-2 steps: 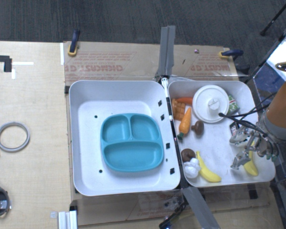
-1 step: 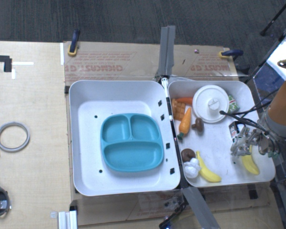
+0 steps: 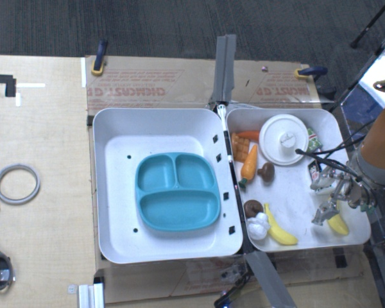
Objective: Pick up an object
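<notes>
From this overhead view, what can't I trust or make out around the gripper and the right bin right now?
- Gripper, camera view: blurred, cables crossing it.
- Small yellow object: partly covered by the gripper; contact unclear.
- Green item: mostly hidden behind the white lid.
- Arm: cut off by the frame's right edge.

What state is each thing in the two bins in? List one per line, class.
Blue divided plate: flat in the left bin, compartments bare.
White round lid: lying flat, knob up.
Carrot: lying on its side.
Banana: lying beside the white garlic.
End effector: low over the right bin, near a small yellow piece.
</notes>
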Robot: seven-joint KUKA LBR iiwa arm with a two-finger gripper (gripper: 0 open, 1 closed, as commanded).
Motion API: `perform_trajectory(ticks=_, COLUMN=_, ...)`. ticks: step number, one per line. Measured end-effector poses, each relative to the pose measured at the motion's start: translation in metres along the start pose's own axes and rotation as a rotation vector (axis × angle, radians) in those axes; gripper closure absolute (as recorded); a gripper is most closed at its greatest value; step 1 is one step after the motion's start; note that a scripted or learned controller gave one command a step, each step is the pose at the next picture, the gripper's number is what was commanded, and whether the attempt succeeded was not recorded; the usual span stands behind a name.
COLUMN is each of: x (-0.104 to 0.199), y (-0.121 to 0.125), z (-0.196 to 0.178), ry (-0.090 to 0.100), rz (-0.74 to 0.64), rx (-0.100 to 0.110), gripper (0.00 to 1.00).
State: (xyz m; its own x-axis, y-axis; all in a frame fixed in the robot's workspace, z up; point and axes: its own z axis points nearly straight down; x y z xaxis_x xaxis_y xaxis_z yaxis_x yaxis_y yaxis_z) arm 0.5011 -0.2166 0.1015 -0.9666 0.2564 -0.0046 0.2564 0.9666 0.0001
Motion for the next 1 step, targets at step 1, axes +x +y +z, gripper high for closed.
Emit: perform_trajectory(ticks=1, x=-0.0017, y=0.0003, z=-0.0099, ry=-0.004, rz=-0.002, rx=0.001, gripper=1.00)
